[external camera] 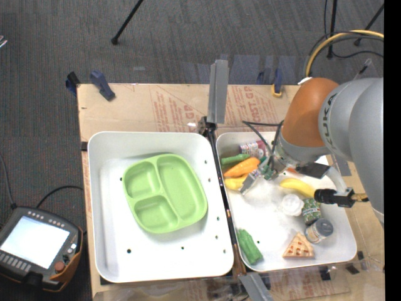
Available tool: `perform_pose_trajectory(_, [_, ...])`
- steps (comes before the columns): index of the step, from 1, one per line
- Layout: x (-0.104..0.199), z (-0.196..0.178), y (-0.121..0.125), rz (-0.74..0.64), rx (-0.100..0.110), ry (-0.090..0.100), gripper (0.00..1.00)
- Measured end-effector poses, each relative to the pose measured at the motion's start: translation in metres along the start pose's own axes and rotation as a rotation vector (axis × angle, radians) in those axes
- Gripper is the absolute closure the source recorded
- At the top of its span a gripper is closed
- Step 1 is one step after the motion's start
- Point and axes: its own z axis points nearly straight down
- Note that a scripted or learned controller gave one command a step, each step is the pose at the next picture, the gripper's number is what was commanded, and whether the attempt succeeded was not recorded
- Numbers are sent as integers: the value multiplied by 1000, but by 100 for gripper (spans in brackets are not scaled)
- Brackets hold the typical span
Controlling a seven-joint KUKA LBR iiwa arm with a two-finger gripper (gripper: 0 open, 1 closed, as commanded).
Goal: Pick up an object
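Arm (pixel 341 121) reaches in from the right, over the right bin (pixel 341 256). Hand (pixel 255 180) is low at the bin's upper-left part, fingers pointing down-left, tip just beside the carrot (pixel 241 167) & a yellow piece (pixel 233 184). Can't tell how far the hand is open, or whether anything sits betw. its fingers; too small & blurred.

Right bin, items: green veg (pixel 235 158) above the carrot, a small can (pixel 252 148) near the back wall, banana (pixel 299 187) just right of the hand, white cap (pixel 291 204) below it, 2 small jars (pixel 315 221) near the right side, pizza slice (pixel 298 247) at the front, green pickle (pixel 249 246) at the front-left corner.

Left bin (pixel 103 168) holds 1 green tray (pixel 166 193) w/ 3 compartments, lying flat, tilted a bit. Both bins sit side by side on the tabletop (pixel 144 108). Pendant (pixel 37 246) lies on the floor, lower left.
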Motion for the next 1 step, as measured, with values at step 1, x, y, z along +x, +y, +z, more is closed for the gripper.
perform_pose_trajectory(1, [2,0,12,89,3,1,0])
